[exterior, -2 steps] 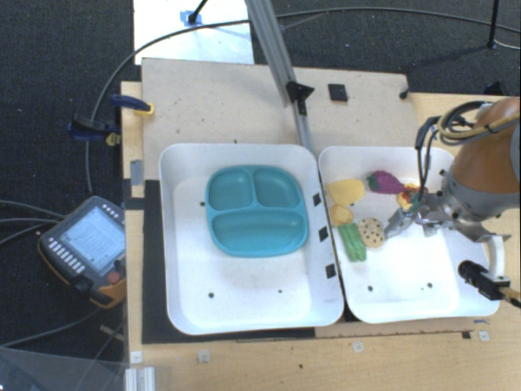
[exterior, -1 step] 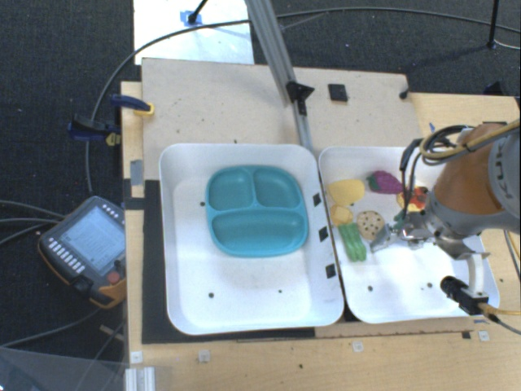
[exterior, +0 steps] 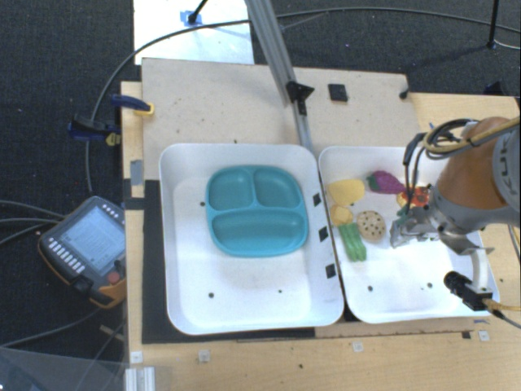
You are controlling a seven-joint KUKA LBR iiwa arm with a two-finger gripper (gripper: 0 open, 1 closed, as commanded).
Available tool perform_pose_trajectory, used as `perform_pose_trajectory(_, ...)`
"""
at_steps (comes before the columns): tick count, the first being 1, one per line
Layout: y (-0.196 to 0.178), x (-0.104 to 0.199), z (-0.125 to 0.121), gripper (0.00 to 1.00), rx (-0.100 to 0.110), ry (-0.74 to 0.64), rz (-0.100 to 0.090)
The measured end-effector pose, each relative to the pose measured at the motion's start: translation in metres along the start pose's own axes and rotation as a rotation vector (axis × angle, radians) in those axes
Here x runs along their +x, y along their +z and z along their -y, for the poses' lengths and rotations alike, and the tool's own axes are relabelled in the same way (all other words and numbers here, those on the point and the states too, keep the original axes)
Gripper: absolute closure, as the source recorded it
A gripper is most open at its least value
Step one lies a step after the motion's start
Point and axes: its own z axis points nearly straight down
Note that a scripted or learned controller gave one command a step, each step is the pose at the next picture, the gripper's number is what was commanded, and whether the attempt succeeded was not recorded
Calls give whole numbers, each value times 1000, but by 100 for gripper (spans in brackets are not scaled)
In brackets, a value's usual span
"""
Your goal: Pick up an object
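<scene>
Two white bins side by side on the bench: left bin (exterior: 183,300) and right bin (exterior: 407,296). Left bin holds a teal divided plate (exterior: 256,210), three compartments, lying flat toward the bin's upper middle, rest of that bin's floor bare white. Right bin has a cluster of small items in its upper left part: yellow piece (exterior: 346,191) near the top left, smaller yellow bit (exterior: 341,215) just below it, green piece (exterior: 352,241) below that and angled down, round speckled cookie-like item (exterior: 371,224) just right of the green one, purple item (exterior: 384,182) to the right of the big yellow one, small orange-red item (exterior: 418,195) just right of the purple, partly hidden by the arm. Arm (exterior: 480,177) comes in from the right, orange band showing, over the right bin. Gripper (exterior: 404,232) sits low in the right bin, just right of the cookie and below the orange-red item; whether it is open or closed cannot be told, and nothing is visibly held. Grey handheld pendant (exterior: 85,247) lies off the bench at left. Blue-yellow clamp (exterior: 130,104) on the bench's upper left edge.
</scene>
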Motion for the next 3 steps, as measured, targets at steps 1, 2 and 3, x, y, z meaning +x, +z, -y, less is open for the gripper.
perform_pose_trajectory(1, -45, 4, -6, 100, 2, -3, 1)
perform_pose_trajectory(2, -105, 9, -14, 100, 2, -3, 1)
perform_pose_trajectory(3, -167, 3, -21, 100, -1, -3, 2)
